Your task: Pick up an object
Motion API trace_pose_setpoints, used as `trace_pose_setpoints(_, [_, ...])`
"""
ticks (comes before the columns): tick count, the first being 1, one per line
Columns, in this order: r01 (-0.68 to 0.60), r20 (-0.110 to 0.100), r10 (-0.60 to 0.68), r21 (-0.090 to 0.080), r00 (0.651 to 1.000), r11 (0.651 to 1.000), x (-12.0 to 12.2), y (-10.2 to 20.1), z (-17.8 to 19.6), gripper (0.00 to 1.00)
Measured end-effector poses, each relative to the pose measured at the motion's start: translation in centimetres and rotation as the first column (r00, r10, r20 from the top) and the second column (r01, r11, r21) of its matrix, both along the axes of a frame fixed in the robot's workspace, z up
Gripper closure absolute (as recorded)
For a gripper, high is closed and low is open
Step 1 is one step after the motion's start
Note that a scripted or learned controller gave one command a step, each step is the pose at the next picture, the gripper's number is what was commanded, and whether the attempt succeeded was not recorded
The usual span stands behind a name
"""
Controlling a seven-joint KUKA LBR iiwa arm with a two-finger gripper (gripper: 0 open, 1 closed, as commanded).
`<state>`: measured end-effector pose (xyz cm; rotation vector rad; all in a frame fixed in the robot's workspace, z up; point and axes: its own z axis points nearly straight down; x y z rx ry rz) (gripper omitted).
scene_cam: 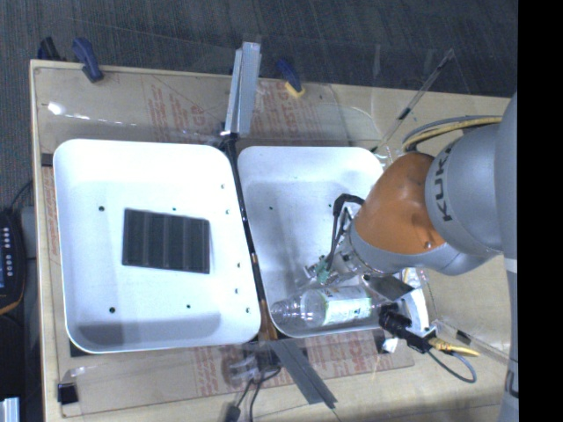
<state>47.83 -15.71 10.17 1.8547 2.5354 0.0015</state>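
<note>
My gripper (324,272) is low in the right bin (281,192), just above a clear plastic bottle (325,310) lying on its side along the near wall; I cannot tell its state. A dark ridged panel (166,241) lies in the left bin (88,183).

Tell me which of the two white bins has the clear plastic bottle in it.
The right-hand shallow white bin, under the arm. The clear plastic bottle lies on its side along its near edge; the left-hand white bin holds a dark ribbed rectangular panel.

The claw (324,273) sits low in the right bin (281,192); a clear bottle (321,310) lies just beside it.
</note>
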Motion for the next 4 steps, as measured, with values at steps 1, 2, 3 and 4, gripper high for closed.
trace_pose_setpoints(1, [-0.016,-0.001,0.016,0.001,1.0,1.0,4.5,-5.2,-1.0,1.0])
trace_pose_setpoints(2, [-0.016,-0.001,0.016,0.001,1.0,1.0,4.5,-5.2,-1.0,0.0])
trace_pose_setpoints(3, [-0.205,0.001,0.205,-0.002,0.979,0.979,5.2,-5.3,5.8,0.0])
trace_pose_setpoints(4, [-0.124,-0.002,0.124,-0.001,0.992,0.992,8.4,-3.5,4.9,0.0])
